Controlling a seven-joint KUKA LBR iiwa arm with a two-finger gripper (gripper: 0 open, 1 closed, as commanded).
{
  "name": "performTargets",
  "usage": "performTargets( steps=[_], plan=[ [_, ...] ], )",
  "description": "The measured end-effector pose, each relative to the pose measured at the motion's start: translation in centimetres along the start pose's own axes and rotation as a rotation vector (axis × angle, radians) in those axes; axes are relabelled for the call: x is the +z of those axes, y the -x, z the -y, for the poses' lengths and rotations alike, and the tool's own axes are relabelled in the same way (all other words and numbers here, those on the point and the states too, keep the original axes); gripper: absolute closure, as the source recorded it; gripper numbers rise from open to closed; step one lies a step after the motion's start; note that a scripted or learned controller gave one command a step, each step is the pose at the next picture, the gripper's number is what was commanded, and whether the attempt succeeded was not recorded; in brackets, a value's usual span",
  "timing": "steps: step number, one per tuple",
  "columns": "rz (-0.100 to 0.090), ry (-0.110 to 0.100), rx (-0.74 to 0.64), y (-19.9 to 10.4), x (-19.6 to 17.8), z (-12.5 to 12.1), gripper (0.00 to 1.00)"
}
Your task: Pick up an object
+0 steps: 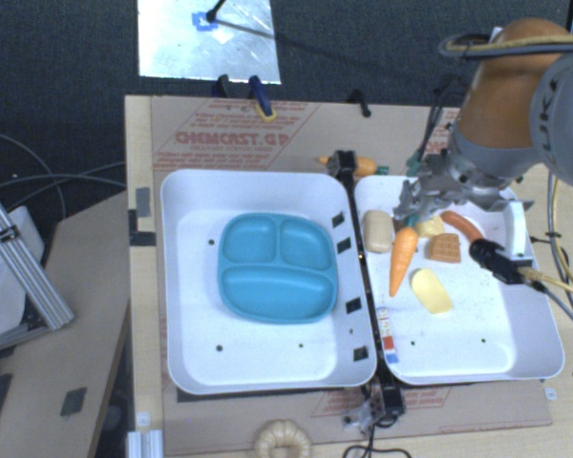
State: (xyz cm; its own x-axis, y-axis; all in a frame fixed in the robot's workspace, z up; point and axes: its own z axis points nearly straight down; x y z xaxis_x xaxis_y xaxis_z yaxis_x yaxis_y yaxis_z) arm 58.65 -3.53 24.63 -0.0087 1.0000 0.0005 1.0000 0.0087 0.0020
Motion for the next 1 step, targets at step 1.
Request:
performTargets(
  steps=[1],
  plan=[
    [-0.001,-0.002,-0.001,-6.03,1.74,-0.8,1.0]
  ],
)
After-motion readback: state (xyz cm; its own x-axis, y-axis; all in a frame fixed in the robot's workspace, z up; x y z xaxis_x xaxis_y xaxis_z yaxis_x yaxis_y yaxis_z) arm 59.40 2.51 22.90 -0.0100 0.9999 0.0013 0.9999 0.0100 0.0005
